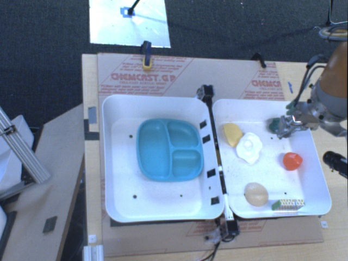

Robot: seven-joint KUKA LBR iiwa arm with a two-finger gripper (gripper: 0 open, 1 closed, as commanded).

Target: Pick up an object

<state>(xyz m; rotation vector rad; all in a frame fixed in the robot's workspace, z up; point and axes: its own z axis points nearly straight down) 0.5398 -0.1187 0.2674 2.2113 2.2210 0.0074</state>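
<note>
The grey arm's jaws (283,125) hover over the right white bin (318,170) — whether they grip the dark green object (274,126) cannot be told. Below them lie a round red plastic piece (292,160) and a white fried-egg toy (249,148) — candidates for picking.

The clear sheet (187,72) under the bins reads "CHEMCAST GP" in red at far left. The same print repeats, partly cut off, at far right.
</note>
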